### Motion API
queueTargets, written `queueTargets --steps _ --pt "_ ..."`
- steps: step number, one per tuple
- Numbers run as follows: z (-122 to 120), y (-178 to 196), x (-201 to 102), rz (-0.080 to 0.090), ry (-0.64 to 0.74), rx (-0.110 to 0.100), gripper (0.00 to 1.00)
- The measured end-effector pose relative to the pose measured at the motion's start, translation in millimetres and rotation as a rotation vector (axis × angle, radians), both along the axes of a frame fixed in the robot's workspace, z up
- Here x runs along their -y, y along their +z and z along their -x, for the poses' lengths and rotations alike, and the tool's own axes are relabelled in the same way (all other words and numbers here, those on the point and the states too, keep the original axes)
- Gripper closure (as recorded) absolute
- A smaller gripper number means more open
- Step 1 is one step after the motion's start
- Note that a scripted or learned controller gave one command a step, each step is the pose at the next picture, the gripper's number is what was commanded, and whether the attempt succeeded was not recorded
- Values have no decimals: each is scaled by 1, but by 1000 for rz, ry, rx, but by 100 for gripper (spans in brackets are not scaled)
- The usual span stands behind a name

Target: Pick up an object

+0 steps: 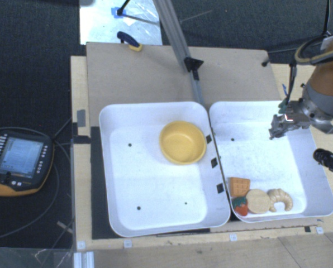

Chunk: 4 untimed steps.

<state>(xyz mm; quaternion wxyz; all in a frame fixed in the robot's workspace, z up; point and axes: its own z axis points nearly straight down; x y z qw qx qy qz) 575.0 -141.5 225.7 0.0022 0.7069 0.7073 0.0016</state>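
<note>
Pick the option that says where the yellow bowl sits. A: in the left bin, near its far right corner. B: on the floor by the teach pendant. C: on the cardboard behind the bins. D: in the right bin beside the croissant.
A: the yellow bowl rests inside the left bin, up toward its far right corner, while the croissant lies in the right bin.

Yellow bowl (182, 142) sits upright in the left bin's upper right. Down in the right bin's near corner: an orange cracker (239, 185), red-and-green piece (241, 207), round biscuit (258, 201), croissant (281, 199), all bunched together.
</note>
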Motion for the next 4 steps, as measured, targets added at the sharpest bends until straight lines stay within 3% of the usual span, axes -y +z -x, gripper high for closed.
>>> queueTargets --steps 1,4 --pt "0 20 0 0 0 -3 100" --pt "20 33 -144 -2 5 -4 100"
